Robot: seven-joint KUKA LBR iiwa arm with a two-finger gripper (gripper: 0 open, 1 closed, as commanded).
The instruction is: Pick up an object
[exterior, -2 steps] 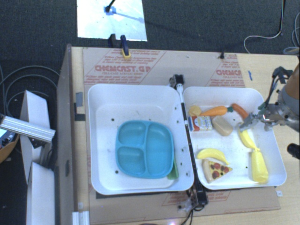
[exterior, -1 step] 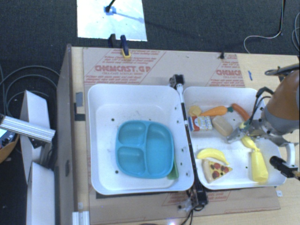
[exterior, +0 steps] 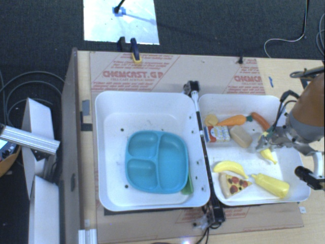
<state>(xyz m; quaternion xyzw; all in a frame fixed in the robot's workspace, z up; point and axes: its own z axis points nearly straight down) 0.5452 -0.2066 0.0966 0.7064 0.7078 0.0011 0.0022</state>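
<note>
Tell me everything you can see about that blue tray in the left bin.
The blue tray is a light blue, rounded-rectangle plate that looks like smooth plastic. Raised ridges split it into compartments: one long one on its right side and smaller ones on the left, all without food in them. It lies flat, right side up and slightly turned, on the floor of the left bin, toward the front right corner. A green item peeks out from under its right edge; what it is cannot be told.

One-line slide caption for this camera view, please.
Arm's hand low in the right bin among toy food; blue tray in the left bin.
</note>
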